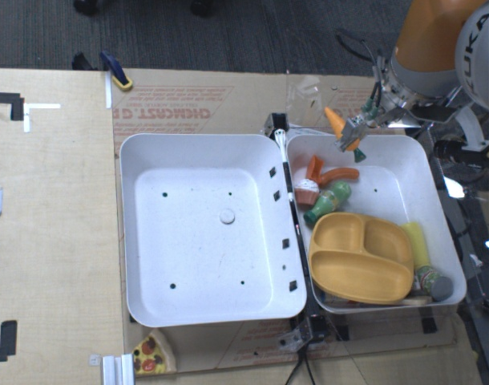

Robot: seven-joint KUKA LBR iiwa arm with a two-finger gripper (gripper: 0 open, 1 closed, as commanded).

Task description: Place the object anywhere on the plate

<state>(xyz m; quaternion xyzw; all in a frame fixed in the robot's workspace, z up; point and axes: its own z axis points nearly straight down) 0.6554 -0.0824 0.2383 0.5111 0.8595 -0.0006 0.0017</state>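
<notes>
The worktop point(52, 215) carries two white bins; the left bin point(148, 295) sits well to the left of the jaws, and the right bin point(389, 155) lies directly beneath and toward the camera from them. In that right bin the yellow divided plate point(361, 255) rests well below the jaws in the view, at the bin's near end. Between jaws and plate lie a green toy vegetable point(327, 201), an orange-red piece point(339, 174) and a small red-and-white item point(307, 188); a yellow-green piece point(417, 243) lies just right of the plate.

The jaws point(353, 133) hover over the bin's far rim, clenched on a small orange carrot-like object point(336, 123) that sticks out to their upper left.

The step in hand looks like carrying this object to the plate. To do it well, I would keep it high enough to clear the toys lying between, travel toward the near end until centred over one plate compartment, lower close to the surface, then release, so the object cannot bounce out.
</notes>
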